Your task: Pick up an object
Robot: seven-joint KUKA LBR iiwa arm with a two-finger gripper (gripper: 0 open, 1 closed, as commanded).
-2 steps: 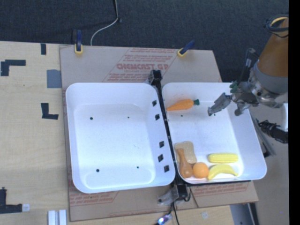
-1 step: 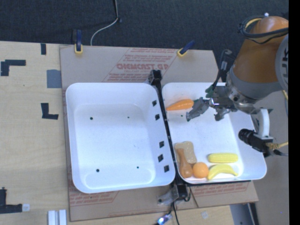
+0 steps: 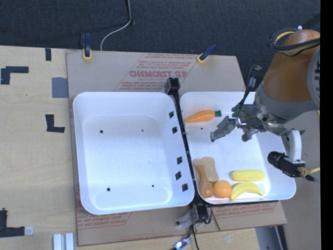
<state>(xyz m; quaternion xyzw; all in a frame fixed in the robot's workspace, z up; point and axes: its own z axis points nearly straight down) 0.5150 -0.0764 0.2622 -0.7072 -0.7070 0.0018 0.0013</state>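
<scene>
My gripper (image 3: 235,133) hangs over the middle of the right bin (image 3: 235,152). It is open, its two dark fingers (image 3: 221,130) spread apart with nothing between them. An orange carrot (image 3: 200,116) lies just to its left, near the divider. At the bin's front lie a tan bread slice (image 3: 207,166), a brown sausage (image 3: 203,184), an orange ball (image 3: 222,189), a yellow corn cob (image 3: 247,175) and a banana (image 3: 246,191).
The left bin (image 3: 125,155) sits beside the right one, with a black divider (image 3: 178,139) between them. Both rest on a cardboard sheet (image 3: 151,72) held by two clamps (image 3: 86,48). A white cable (image 3: 122,22) trails at the back.
</scene>
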